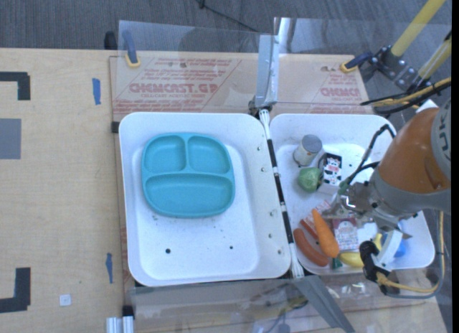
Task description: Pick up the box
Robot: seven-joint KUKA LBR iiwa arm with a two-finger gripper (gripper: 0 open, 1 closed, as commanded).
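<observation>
Gripper (343,206) low in right bin (287,145), grip state unclear, above box (346,236), beside carrot (325,232)

1. Bright, even overhead light; shadows are soft and faint.
2. Glare streaks the clear panels (215,44) behind the bins.
3. Focus is moderate (small items in the right bin (287,138) look smeared).
</observation>
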